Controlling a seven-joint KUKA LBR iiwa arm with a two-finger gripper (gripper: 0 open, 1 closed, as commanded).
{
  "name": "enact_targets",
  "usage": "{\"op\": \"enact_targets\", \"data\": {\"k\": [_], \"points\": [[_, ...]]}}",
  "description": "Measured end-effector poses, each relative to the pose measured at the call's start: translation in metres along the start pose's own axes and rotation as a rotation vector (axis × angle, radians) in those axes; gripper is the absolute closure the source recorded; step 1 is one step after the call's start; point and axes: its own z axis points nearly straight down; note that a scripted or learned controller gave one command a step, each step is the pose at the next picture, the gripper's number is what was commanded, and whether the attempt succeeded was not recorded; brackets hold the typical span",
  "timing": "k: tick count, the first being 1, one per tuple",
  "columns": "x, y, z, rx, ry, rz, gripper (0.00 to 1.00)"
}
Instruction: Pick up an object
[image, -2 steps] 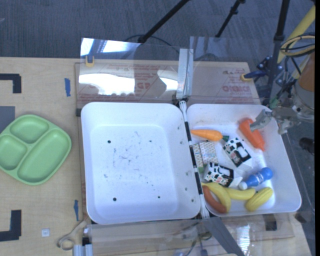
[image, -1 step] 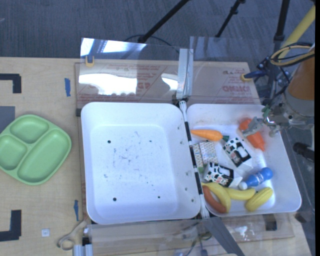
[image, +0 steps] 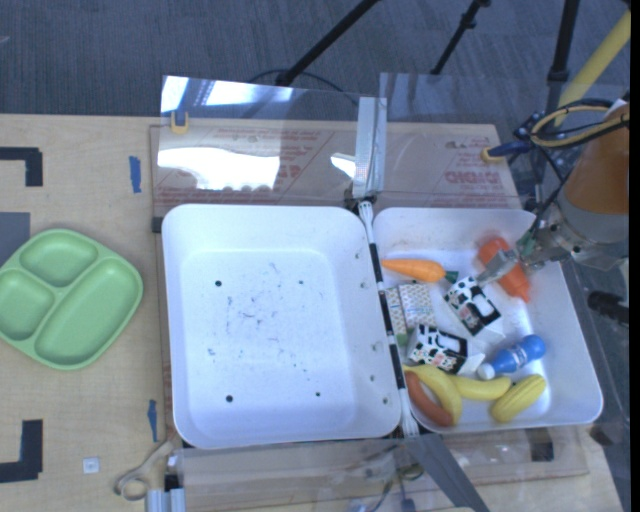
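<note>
While the left bin (image: 265, 320) carried only faint scuff marks, the right bin (image: 575, 345) was crowded: a carrot (image: 413, 269) by its left wall; a patterned card (image: 406, 304) below that; two black-and-white cow toys (image: 470, 302) in the middle; a blue-capped bottle (image: 513, 356); bananas (image: 490, 390) along the near wall over a reddish piece (image: 428, 404) half hidden beneath them; an orange object (image: 505, 266) at the far right. A green tray (image: 68, 296) lay on the bench (image: 75, 160), well apart. The arm (image: 598, 190) was cut off by the right edge; the gripper (image: 502, 262) hung touching the orange object, too blurred and small to tell whether it was clenched or released.
</note>
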Motion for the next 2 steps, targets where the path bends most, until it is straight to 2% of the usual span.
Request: {"op": "enact_targets", "data": {"k": [1,2], "points": [[-0.002,0.014,0.020,0.000,0.005,-0.091,0.00],[-0.004,0.015,0.009,-0.004,-0.003,-0.092,1.00]]}}
